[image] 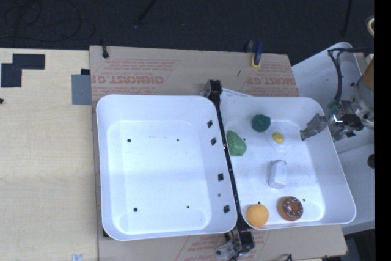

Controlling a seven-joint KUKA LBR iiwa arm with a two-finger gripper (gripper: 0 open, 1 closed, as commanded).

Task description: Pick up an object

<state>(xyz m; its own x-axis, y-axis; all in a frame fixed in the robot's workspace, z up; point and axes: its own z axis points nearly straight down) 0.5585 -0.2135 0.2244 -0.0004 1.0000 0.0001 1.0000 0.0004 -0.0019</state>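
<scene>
My pincer [313, 127] hangs over the right rim of the right bin [342, 189], reaching in from the right. Finger state: cannot tell; the tip is small and dark against the white wall. Nothing is visibly held.

Candidates, all in the right bin:
- small yellow piece [278, 137], nearest me, just left of the pincer
- dark green lump [261, 122], beyond it toward the far wall
- lighter green lump [236, 143], against the divider between the bins
- pale grey block [277, 173], mid-bin, hard to read against the floor
- orange ball [257, 215] and brown doughnut [291, 208], side by side near the front wall

The left bin [116, 119] is of no use for this step.

Judgement: step in hand is approach and choice. I favour the dark green lump: clear space all round, and it looks soft enough to take a squeeze. The yellow piece is close but tiny. The ball may roll out of a pinch, and the front wall crowds it. The lighter green lump sits too tight to the divider.

Method: centre above the target, descend straight, close only once low on either side of it.
</scene>
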